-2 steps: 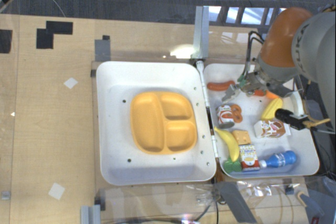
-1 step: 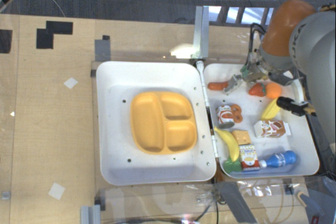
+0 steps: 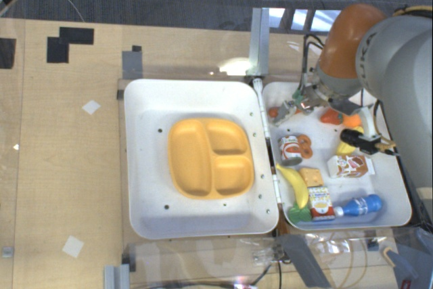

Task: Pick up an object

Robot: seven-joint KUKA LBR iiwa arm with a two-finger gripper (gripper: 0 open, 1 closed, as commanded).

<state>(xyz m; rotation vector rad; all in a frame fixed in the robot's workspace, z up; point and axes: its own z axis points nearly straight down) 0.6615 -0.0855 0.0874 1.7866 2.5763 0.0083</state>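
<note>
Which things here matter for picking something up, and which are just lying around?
For the job: gripper, right bin, banana, blue bottle, juice box, can.
Lying about: left bin, yellow tray.

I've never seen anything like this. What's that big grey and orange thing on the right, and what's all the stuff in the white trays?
One camera looks down on a bench. The grey and orange thing is a robot arm reaching in; its gripper is over the right bin. That bin holds toy groceries: a banana, a blue bottle, small cartons and packets. The left bin holds a yellow divided tray. I can't see anything held in the gripper.
</note>
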